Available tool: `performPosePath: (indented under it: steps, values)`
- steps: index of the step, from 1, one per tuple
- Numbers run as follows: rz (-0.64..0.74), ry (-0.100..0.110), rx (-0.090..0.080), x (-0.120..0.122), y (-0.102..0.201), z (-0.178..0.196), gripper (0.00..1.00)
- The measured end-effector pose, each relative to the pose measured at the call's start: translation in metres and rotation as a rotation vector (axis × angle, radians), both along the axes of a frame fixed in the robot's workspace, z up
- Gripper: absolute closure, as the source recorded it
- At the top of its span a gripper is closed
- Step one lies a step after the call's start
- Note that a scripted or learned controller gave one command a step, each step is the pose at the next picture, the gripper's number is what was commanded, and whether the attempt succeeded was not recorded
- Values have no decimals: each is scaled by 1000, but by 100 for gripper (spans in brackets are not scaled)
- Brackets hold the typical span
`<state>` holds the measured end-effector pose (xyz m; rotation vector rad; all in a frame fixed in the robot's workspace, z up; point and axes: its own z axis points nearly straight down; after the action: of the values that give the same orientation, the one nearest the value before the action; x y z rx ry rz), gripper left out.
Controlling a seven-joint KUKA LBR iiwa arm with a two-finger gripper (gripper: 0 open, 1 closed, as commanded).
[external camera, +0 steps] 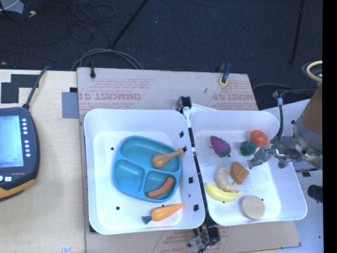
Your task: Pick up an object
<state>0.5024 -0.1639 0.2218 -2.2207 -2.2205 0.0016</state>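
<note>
In the right bin (287,207) lie a purple toy (220,145), a dark green piece (248,148), a red tomato (258,137), a brown bread piece (239,172), a pale shrimp-like toy (225,178), a yellow banana (221,192) and a beige disc (253,206). My gripper (269,158) hangs over the right side of this bin, just right of the green piece and below the tomato. It is open, with nothing between its fingers.
The left bin (100,141) holds a blue divided plate (131,167) with a tan drumstick-shaped toy (167,157) and a sausage (160,187) on it, and a carrot (164,212) in front. A handheld pendant (16,146) lies on the bench at far left.
</note>
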Motion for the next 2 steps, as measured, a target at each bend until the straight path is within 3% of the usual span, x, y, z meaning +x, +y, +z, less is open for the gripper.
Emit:
performPosePath:
  steps: [1,2]
  values:
    - [2,2,1,59,8,-95,0]
    - [-5,-10,-3,37,31,-131,0]
